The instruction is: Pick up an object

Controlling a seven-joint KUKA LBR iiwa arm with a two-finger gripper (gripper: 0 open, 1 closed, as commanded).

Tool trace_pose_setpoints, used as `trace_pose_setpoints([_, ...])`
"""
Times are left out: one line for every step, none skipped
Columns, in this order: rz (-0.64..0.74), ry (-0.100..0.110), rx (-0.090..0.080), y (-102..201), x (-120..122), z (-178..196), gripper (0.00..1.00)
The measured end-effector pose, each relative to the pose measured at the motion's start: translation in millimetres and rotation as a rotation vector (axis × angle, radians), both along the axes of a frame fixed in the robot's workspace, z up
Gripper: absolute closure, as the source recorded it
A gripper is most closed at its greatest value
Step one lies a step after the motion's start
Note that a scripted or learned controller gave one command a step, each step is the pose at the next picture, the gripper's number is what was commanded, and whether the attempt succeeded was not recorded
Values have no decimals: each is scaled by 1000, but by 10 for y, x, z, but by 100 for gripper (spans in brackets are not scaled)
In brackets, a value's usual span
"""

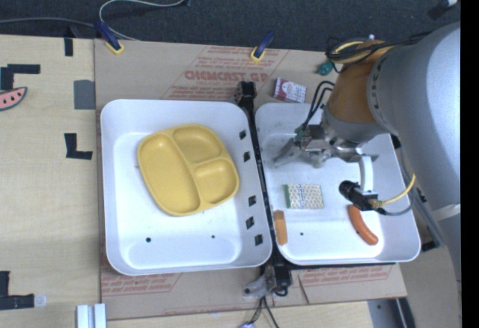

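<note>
In the right bin (389, 248), a flat green-and-white speckled pad (304, 196) lies near the middle. An orange sausage-shaped piece (364, 225) rests at the bin's front right. A smaller orange-brown piece (280, 227) sits against the bin's front-left wall. My gripper (288, 150) hangs low over the upper left part of this bin, pointing left, just above and apart from the pad. Nothing is visibly held in it. A yellow divided plate (188, 168) lies in the left bin (179, 251).
The grey arm with its orange band (352, 98) covers the right bin's far right side. A black fitting with a yellow cable (358, 195) hangs beside the sausage piece. A small red-and-white packet (288, 90) lies on the cardboard behind the bins.
</note>
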State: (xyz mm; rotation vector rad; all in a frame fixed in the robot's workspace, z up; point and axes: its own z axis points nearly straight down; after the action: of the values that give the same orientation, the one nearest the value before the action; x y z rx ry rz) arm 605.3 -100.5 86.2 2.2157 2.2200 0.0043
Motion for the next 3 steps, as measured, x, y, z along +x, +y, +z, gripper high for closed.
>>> trace_pose_setpoints([0,1,0,-2,-3,96,100])
trace_pose_setpoints([0,1,0,-1,-3,95,0])
trace_pose_setpoints([-1,2,0,-16,-293,1,0])
